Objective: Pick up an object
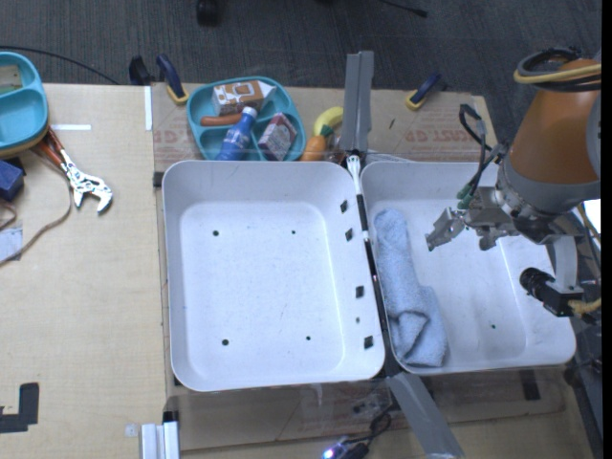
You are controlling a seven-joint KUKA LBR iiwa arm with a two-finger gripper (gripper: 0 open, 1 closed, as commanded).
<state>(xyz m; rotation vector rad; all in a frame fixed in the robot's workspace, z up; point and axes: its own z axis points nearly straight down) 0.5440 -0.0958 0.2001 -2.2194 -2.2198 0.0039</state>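
Pale blue cloth lies crumpled along the right bin's left wall; soft, light, best pinched at a raised fold. Gripper hovers beside it, state unclear.

pale blue folded towel: soft cloth, matt, rough
two shallow white bins: smooth plastic, slightly glossy
light table: matt wood

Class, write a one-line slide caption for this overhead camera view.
Gripper hovers above the right bin, beside a folded grey-blue cloth.
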